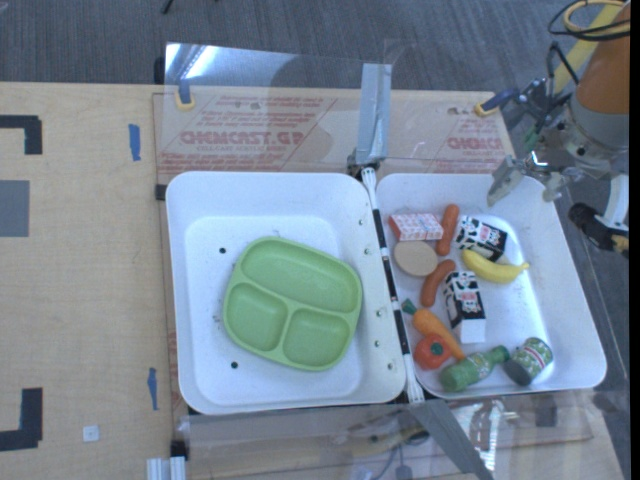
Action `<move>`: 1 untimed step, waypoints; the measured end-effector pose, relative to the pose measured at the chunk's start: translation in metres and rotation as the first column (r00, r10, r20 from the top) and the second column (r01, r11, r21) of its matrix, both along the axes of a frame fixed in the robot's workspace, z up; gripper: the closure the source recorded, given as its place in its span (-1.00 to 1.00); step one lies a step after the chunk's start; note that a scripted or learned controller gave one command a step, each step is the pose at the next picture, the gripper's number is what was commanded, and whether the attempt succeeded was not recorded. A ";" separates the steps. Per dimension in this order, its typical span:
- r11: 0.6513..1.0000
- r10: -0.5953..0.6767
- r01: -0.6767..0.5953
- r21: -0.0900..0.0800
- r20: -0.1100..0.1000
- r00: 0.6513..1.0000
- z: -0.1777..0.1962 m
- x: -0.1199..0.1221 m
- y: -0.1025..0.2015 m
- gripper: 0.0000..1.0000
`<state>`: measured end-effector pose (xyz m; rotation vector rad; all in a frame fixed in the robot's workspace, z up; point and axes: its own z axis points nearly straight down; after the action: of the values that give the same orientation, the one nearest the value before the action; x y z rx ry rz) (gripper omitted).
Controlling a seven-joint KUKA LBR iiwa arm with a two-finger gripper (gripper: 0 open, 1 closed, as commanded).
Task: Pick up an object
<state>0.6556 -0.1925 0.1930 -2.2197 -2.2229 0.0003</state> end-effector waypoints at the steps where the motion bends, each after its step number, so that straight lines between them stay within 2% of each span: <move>1: 0.864 0.504 -0.504 -0.003 0.003 0.864 -0.011 0.012 -0.001 -1.00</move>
<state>0.6680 -0.1935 0.1817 -1.5644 -2.7284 -0.0016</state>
